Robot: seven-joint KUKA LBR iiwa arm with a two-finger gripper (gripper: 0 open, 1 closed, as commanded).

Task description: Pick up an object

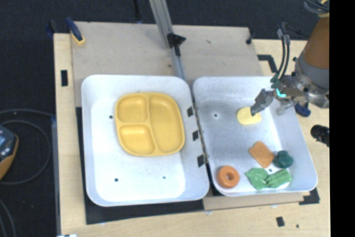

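Yellow piece: lies in right bin, just below-left of claw; not gripped
Claw: poised for descent; finger state cannot be told
Orange ring: well below claw

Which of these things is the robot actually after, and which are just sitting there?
In play, in the right bin:
gripper, yellow piece, orange block, orange ring, green pieces, dark green lump.

Just sitting there:
yellow divided plate in the left bin.

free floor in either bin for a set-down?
Left bin: bare strip below and left of the yellow divided plate. Right bin: open middle-left floor, between pale yellow piece and orange ring. Lower-right corner crowded: orange block, green pieces.
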